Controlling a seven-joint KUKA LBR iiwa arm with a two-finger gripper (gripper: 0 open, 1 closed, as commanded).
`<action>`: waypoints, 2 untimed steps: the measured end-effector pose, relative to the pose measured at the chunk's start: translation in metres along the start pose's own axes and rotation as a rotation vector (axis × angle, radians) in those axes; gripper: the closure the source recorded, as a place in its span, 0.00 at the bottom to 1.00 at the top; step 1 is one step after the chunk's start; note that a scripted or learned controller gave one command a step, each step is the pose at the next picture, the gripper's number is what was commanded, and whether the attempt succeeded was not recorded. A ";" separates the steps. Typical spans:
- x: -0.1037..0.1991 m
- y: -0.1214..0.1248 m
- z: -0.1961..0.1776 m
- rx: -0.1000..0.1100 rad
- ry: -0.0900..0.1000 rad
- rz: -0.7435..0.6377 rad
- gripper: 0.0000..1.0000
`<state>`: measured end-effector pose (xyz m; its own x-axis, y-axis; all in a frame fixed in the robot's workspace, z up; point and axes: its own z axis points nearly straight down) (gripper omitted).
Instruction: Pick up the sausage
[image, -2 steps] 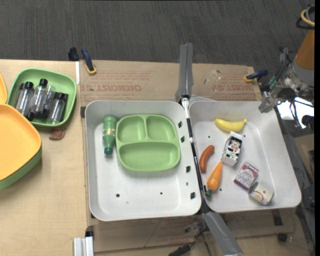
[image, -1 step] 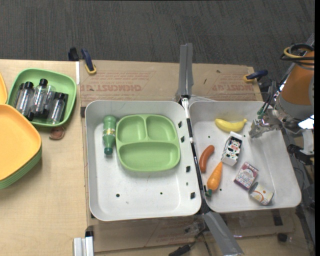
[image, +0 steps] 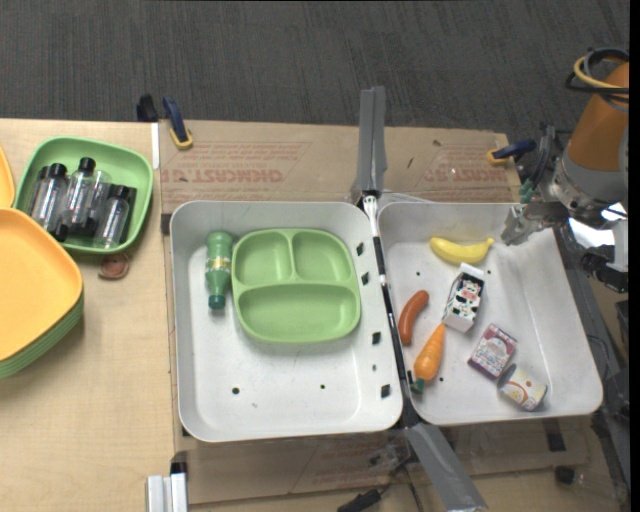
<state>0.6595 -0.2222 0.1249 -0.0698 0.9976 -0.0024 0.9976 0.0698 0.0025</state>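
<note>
Still short of the sausage: approach notes

Gripper (image: 520, 222) sits at the upper right rim of the right bin (image: 575, 300), tip low near the wall. Whether it is spread or pressed together I cannot tell; the view is too small and dim there. Nothing is seen held.

Sausage (image: 412, 315) lies well apart, at about 8 o'clock from the gripper, close to the bin's left wall. It is a short red-brown link, long axis running roughly 1 to 7 o'clock.

To do the step well, my judgement: travel high across the bin, centre over the link's middle, turn the wrist so the closing line crosses the short width, then descend straight.

Neighbours, working outward:
- Banana (image: 461, 249), at 8 o'clock from the gripper, lies on the direct path.
- Small black-and-white carton (image: 464, 300), at 3 o'clock from the sausage, near it.
- Carrot (image: 431, 352), at 5 o'clock from the sausage, just beside its lower end; possibly touching, hard to say. This is the likeliest thing to be caught by mistake.
- Pink packet (image: 492, 351) and a small can (image: 524, 389) farther off at 4 o'clock.
- Left wall crowds the 9 o'clock side.

Left bin (image: 290, 400) holds a green divided plate (image: 296, 285) and a green bottle (image: 218, 268); no concern.
</note>
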 end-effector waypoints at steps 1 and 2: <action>0.004 -0.049 0.033 0.002 0.002 -0.110 1.00; 0.000 0.000 -0.019 0.000 0.000 -0.121 1.00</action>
